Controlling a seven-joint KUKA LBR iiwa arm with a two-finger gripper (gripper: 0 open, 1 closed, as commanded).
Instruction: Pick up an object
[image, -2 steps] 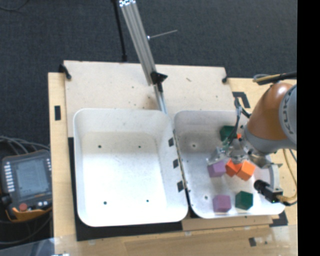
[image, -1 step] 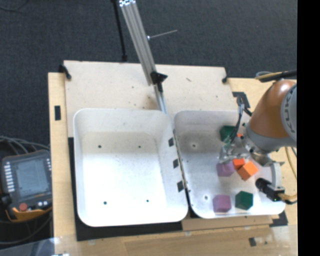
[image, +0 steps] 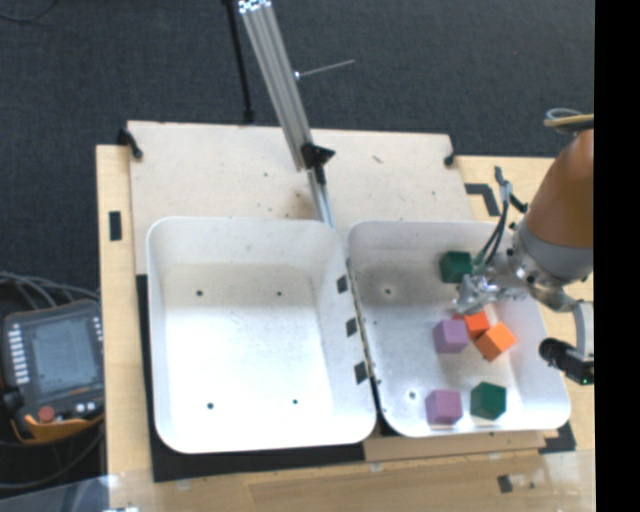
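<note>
White right bin (image: 400, 405), purple, orange, green blocks

I see two shallow white plastic bins side by side on the wooden table (image: 115, 300). The left bin (image: 160, 250) touches the right bin (image: 385, 240). All the blocks lie in the right bin. A dark green cube (image: 456, 266) sits at the back. Near the middle, a purple cube (image: 451, 335) lies left of two orange cubes (image: 489, 334). At the front, another purple cube (image: 443, 406) lies just left of another green cube (image: 488, 400). My pincer (image: 472, 297) is between the back cube and the middle ones.
</note>
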